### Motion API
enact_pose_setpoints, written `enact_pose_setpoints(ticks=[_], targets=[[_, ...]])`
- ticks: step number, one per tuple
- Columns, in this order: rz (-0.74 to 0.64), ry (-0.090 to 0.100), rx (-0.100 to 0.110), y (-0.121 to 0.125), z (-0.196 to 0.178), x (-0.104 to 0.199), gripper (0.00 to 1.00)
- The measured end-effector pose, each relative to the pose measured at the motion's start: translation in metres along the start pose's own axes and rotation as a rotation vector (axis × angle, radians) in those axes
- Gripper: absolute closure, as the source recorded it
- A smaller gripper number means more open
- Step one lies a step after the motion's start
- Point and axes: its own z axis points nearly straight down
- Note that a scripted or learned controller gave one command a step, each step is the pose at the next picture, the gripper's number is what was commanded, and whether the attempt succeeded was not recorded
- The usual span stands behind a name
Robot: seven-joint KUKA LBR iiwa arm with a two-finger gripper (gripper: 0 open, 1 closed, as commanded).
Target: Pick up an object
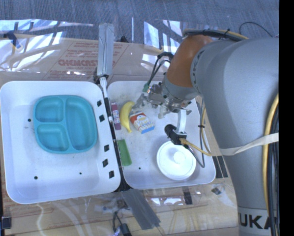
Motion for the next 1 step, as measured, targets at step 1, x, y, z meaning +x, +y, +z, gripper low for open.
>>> enact_pose_setpoints(ticks=[1], targets=[[-0.032, -0.008, 0.009, -0.0249, 0.005, 0.0188, 0.0]])
